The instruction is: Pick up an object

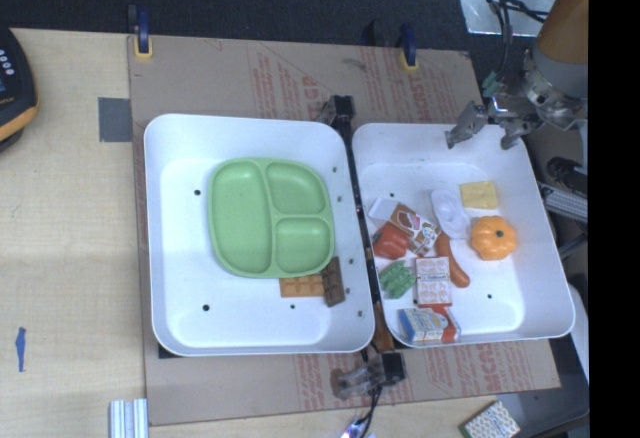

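My gripper (488, 130) hangs over the far rim of the right bin (540, 311), open, with nothing between its fingers. Below it in that bin lie a yellow block (479, 194), an orange pumpkin (493, 237), a white crumpled piece (448, 211), a red pepper (391, 242), a printed packet (414, 223), a green toy (396, 278), a pink box (432, 281), an orange sausage shape (453, 264) and a blue-white carton (424, 324). The yellow block is the nearest to the gripper, a little toward the front.
The left bin (175, 316) holds a green divided plate (270, 216), with an orange block (300, 288) and a brown block (332, 281) at its front edge. Clamps (342, 110) join the bins at the back and front. A dark device (12, 86) sits at far left.
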